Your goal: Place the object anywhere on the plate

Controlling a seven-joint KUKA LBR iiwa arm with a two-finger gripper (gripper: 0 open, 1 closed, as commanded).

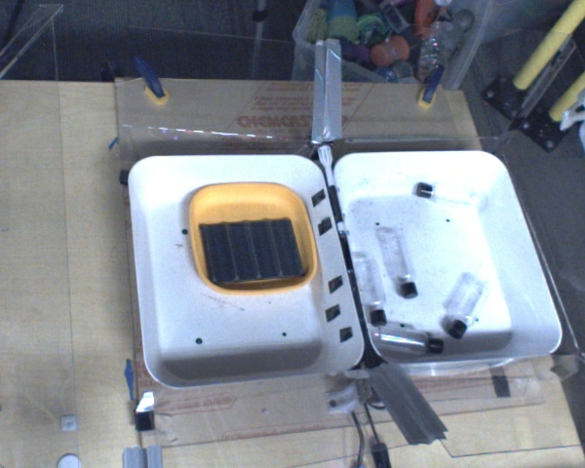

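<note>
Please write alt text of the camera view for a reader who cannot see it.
Two shallow white bins sit side by side on a bench: the left bin holds a yellow plate with a dark ribbed rectangular object lying on it. The right bin holds several clear tubes with black caps, scattered.

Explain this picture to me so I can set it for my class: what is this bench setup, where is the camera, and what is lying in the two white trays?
One fixed camera looks down at a slant on a bench with two shallow white bins. The left bin holds a yellow plate with a dark ribbed object lying on it. The right bin holds several small clear tubes with black caps, scattered apart. Behind the bench stands a clear box of colourful toys.
</note>
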